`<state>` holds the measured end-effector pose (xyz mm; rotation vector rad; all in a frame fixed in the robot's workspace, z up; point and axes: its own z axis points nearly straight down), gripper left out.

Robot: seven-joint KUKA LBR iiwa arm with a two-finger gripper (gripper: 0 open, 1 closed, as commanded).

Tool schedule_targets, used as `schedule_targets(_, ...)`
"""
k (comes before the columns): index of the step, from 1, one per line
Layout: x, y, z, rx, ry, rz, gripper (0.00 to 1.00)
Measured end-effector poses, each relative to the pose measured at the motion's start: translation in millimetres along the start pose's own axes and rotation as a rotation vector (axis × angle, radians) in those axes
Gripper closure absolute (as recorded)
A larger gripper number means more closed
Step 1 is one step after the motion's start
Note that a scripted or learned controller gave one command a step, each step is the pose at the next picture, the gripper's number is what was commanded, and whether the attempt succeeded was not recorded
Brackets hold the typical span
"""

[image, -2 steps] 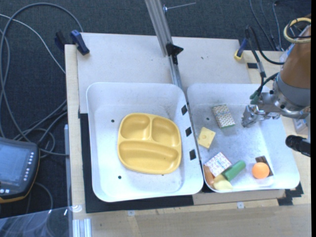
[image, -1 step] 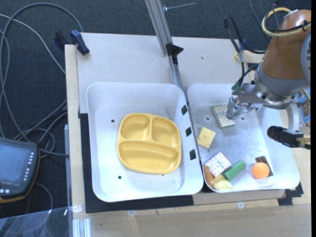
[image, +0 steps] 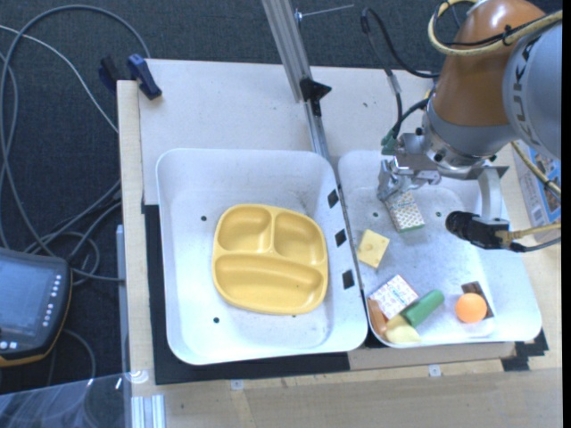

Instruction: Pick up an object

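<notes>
gripper (image: 399,185) clenched on patterned packet (image: 405,210), its long axis hanging down, tilted slightly right.

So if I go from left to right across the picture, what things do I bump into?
Blue clamp → yellow plate → yellow cheese block → green cylinder → orange ball.
</notes>
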<state>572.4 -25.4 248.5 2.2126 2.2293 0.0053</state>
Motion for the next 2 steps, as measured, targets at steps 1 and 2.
schedule_targets(1,56.9,16.9,-5.6,0.0,0.001,0.0,1.0)
schedule_targets(2,114.4,24.4,9.7,0.003,0.0,0.001,1.0)
